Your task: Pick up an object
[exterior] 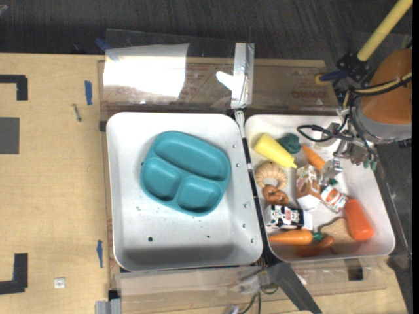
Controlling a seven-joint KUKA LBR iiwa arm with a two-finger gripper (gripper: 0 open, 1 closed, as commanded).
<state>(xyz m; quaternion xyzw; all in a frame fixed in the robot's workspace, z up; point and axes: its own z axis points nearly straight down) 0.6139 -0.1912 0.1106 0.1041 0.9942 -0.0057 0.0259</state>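
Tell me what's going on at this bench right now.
A robot arm reaches in from the right over the right bin, which is full of toy food: a yellow piece, carrots, an orange-red piece and a small black-and-white cow. Its gripper hangs above the clutter near the bin's far right side, with nothing visibly held. The left bin holds a teal divided plate. No object has been picked up yet.
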